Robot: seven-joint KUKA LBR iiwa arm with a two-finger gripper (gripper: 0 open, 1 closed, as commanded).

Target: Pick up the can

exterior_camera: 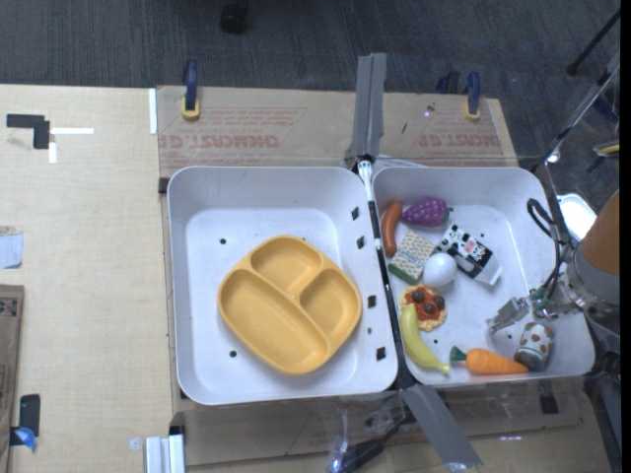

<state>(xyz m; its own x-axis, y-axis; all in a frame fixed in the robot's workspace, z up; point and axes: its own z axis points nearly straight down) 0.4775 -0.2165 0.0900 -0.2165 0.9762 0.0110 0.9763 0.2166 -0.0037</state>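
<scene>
In the right bin (513, 187), the open floor lies mostly along the far wall and down the right side; the rest is crowded. A red sausage (391, 225) lies by the wall it shares with the left bin (197, 264), and a bunch of purple grapes (426, 211) is just beside it. Nearer the middle are a waffle piece (414, 252), a white egg (438, 269) and a black-and-white cow-patterned carton (466, 251), packed close together. Below them a pizza slice (427, 306) touches the upper end of a banana (419, 341) that runs along the near left side. A carrot (493, 363) lies along the near wall, its green end close to the banana's tip.

The can (533, 343), white with brown spots, sits in the near right corner, tilted, with the carrot's thick end against it and the bin's right wall close behind, so there is little room on those sides.

The gripper (520, 313) hangs just over the can's upper left side. Whether it is apart or closed cannot be told, nor whether it touches the can. The arm (599, 254) comes in over the right rim, with black cables (545, 223) looping beside it.

The left bin holds a yellow divided plate (289, 304), set at a slant, with bare floor all around it.
</scene>
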